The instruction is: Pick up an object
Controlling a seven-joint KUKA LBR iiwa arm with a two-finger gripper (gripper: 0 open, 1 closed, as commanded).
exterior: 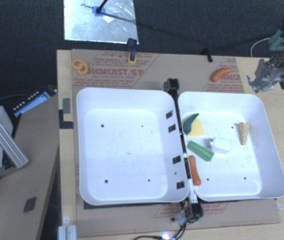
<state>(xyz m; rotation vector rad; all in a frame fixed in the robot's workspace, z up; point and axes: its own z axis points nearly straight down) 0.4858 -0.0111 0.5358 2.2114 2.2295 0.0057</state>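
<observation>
Brown bench point(106, 66), gripper point(268, 79) at right edge, cropped, grasp indiscernible, right bin point(269, 134).

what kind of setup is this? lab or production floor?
Most likely a robotics lab's grasping test bench, not production. Two white bins sit side by side on a cardboard-covered bench, toy-like food items such as a green piece lie in the right one, and the arm's hand hangs nearby.

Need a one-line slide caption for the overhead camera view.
Gripper parked beyond the right bin, which holds a green cylinder, yellow wedge, orange carrot and cone.
</observation>
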